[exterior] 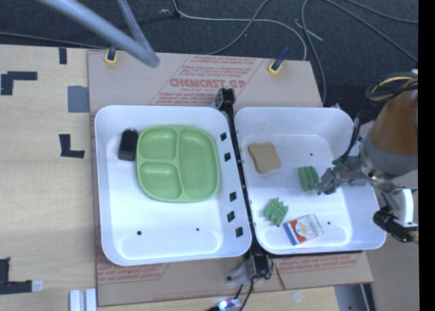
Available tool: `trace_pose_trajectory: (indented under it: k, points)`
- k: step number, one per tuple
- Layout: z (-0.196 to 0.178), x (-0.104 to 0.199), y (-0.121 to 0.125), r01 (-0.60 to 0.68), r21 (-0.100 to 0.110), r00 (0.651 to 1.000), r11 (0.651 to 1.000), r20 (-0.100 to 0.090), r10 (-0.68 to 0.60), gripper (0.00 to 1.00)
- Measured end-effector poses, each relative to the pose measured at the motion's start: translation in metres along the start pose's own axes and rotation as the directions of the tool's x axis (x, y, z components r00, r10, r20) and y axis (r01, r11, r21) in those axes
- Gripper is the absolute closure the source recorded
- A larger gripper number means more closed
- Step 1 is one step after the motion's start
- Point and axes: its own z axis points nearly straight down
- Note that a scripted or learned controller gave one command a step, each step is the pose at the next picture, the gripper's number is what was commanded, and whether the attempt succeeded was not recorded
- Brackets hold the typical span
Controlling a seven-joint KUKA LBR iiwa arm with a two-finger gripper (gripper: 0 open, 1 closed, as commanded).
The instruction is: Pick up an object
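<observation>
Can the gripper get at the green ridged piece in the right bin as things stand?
Probably yes. The gripper sits just right of the green ridged piece in the right bin, with nothing between them.

You see two white bins [115,235] of smooth, faintly glossy plastic; the green divided plate [179,164] looks like matt plastic; the toast slice [264,157] has a dull, porous-looking surface; beneath lies printed brown cardboard [204,79], matt; the bench [41,187] beside it shows pale wood grain; the arm [394,130] has a smooth orange-and-grey shell
</observation>
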Motion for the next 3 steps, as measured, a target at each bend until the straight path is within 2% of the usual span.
trace_pose_trajectory:
  k: [2,3]
  points:
    - [-0.085,0.004,0.006,0.002,-0.001,1.0,1.0,0.0,-0.002,1.0]
    - [-0.093,0.061,0.016,0.008,0.002,1.0,1.0,-0.003,-0.008,1.0]
